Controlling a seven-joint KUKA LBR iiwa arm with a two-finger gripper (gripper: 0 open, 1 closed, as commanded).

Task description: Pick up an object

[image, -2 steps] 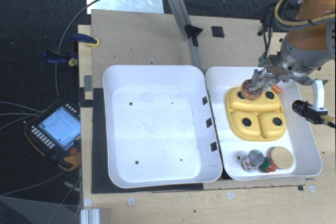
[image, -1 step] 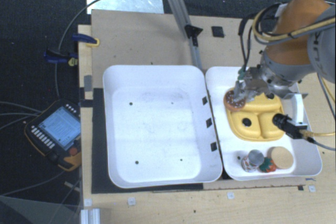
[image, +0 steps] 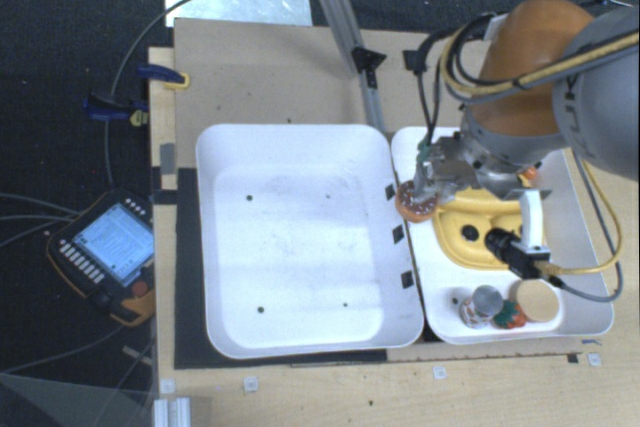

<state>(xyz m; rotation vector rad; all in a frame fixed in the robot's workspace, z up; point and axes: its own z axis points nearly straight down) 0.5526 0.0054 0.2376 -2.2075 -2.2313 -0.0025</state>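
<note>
On the left of the bench [image: 300, 75], a flat tan board, lies the left bin [image: 295, 240], a shallow white tray with rounded corners, smooth walls and a few small dark dots on its floor. Beyond the bench's left edge, on dark carpet, a handheld pendant [image: 108, 250] with a lit blue screen rests among cables. Black tape tabs mark the seam between the two trays. Just right of that seam, at the far-left corner of the right bin [image: 590, 315], sits a round brown ring-shaped object [image: 414, 203], doughnut-like with a pale mottled top. The gripper [image: 428, 177] hangs directly over it, its metal tip touching or nearly touching the ring; how far its fingers are spread and whether they have hold of the ring cannot be told from this angle. To the right, a glossy yellow moulded plastic piece [image: 470, 230] with a dark hole lies along the tray's middle, partly under the grey arm [image: 600, 85] with its orange band. Nearer, along the tray's near side, are a small grey cylinder [image: 486, 299], red and green bits [image: 510, 318], and a tan disc [image: 537, 302].
</note>
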